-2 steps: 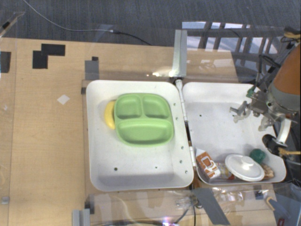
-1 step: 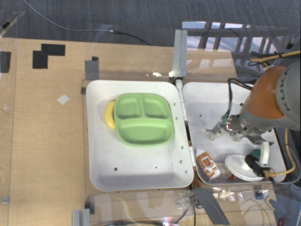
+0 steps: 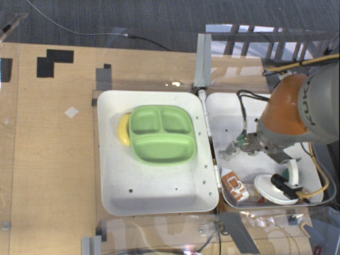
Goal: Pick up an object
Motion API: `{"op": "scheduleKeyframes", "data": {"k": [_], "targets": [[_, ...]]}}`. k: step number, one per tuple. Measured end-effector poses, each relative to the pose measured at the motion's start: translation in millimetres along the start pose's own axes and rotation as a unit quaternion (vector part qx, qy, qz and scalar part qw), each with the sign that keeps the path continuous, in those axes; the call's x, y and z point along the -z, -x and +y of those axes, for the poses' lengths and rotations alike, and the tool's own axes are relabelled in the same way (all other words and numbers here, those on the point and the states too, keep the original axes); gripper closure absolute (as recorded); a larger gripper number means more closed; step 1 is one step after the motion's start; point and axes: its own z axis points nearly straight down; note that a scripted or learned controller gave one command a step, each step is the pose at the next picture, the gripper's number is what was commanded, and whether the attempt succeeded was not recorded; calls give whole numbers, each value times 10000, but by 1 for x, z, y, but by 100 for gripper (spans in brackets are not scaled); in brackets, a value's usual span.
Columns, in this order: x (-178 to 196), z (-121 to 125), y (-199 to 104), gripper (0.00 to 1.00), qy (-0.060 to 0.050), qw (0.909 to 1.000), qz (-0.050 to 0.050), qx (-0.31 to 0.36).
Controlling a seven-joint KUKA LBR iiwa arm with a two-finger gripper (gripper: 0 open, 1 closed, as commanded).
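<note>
Camera view. The gripper (image 3: 240, 143) hangs low over the right bin (image 3: 223, 116), near its centre. Whether it is open or closed, or has hold of anything, cannot be told from this angle. The likeliest object to pick, an orange-and-white carton (image 3: 234, 186), lies at 6 o'clock of the gripper, apart from it and close to the bin's near wall. In the left bin (image 3: 154, 193) a green divided plate (image 3: 161, 133) overlaps a yellow item (image 3: 123, 129) at its 9 o'clock edge. Being wide and flat, the plate probably offers a poorer grasp.
</note>
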Motion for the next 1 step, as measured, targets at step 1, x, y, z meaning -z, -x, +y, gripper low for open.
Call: {"op": "scheduleKeyframes", "data": {"k": [1], "targets": [[1,-52,-3,0,6,9998,-1,184]]}}
